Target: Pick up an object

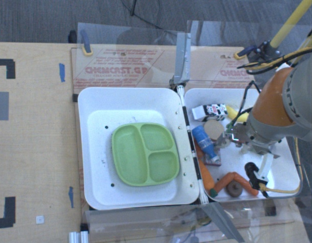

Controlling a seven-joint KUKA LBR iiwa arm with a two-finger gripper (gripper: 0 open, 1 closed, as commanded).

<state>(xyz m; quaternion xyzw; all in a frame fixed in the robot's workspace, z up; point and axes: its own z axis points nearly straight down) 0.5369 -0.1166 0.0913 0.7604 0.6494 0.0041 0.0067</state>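
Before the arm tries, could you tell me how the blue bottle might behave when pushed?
The blue bottle lies on its side and looks round, so a nudge may roll it. It looks plastic, so probably light and stiff.

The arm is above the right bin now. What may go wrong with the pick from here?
1. The bottle, the carrot and the tan disc lie crowded together, so a grasp may catch two things or push one aside.
2. The bottle and carrot lie close to the left wall of the right bin; a descent there might strike the wall.
3. The arm hides what is beneath it, so the target cannot be checked.
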